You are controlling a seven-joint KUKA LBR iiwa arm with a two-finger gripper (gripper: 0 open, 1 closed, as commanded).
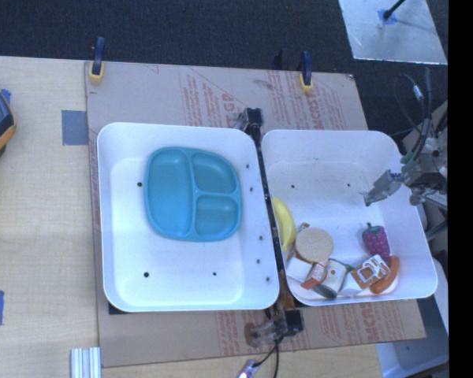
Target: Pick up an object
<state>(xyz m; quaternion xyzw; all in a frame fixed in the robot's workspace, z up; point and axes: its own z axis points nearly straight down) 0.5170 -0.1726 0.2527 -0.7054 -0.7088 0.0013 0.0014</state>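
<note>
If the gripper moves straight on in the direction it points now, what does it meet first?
The gripper points left and slightly down. Its line probably meets the bare floor of the right bin first, above the toys; if it stays higher, the banana. Depth is unclear.

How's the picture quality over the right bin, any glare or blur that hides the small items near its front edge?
Camera view: light is even, the right bin shows no harsh glare, shadows are soft. The small items are slightly soft and low in detail, so their labels cannot be read. The tool looks a little blurred.
</note>
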